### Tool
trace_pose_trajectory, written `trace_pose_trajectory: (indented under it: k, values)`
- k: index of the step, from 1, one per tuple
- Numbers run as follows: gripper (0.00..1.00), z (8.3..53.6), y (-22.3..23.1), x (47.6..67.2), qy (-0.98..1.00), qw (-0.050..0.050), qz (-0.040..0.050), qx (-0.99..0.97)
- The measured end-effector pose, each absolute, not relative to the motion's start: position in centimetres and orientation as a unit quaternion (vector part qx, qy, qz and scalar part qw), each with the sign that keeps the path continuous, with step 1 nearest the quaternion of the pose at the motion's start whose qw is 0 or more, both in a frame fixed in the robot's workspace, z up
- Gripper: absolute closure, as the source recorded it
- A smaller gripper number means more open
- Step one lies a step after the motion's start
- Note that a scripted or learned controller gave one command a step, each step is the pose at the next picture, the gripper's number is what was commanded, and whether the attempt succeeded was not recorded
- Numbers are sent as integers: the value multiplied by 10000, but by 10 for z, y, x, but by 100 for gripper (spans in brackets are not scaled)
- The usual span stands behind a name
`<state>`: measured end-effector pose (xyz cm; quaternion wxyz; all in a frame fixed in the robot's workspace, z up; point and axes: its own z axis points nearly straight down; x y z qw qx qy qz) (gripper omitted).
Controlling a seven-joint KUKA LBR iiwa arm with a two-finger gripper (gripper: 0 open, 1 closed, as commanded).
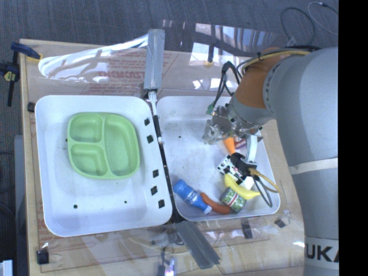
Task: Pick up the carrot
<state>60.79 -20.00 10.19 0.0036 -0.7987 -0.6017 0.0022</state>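
Grey arm looms over our right bin, claw beside the carrot for grabbing, grip unreadable.

the right bin has open white floor across its left and upper part, in the middle of the frame. its lower right corner is crowded: a blue bottle, a sausage, a green can and a banana lie close together (some touching), beneath the arm.
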Motion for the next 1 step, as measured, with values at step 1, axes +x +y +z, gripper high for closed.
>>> trace_pose_trajectory:
  k: [1]
  values:
    - [100, 185, -189, 553, -5441, 22, 17, -8390]
